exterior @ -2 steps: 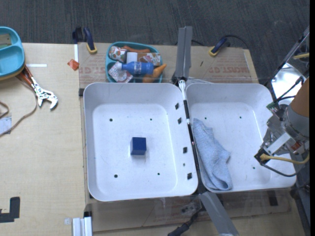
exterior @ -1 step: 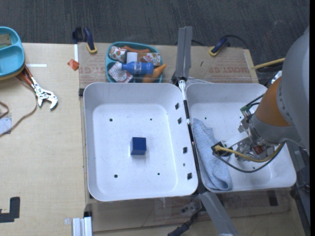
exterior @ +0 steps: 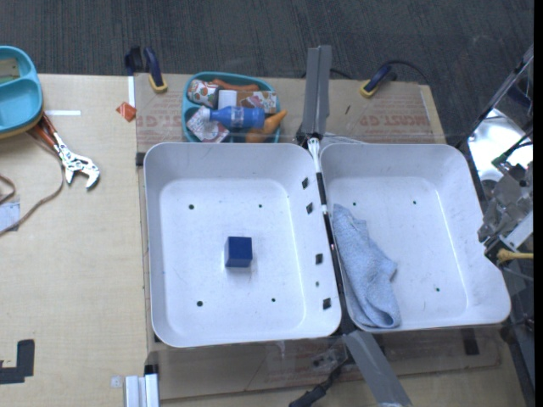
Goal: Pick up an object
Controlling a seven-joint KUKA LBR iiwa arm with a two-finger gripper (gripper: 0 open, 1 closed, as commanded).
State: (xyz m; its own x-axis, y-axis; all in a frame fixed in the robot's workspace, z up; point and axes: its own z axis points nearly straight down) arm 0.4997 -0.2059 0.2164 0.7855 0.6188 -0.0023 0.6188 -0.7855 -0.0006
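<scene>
From my feed, a small blue cube [exterior: 239, 252] sits mid-left bin [exterior: 170, 312], nothing crowding it. A grey-blue rag [exterior: 365, 270] lies in the right bin [exterior: 458, 312]. Can't tell the gripper's state.

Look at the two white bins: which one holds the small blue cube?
The left bin holds the blue cube, near its middle. The right bin holds a crumpled grey-blue cloth along its left side instead.
</scene>
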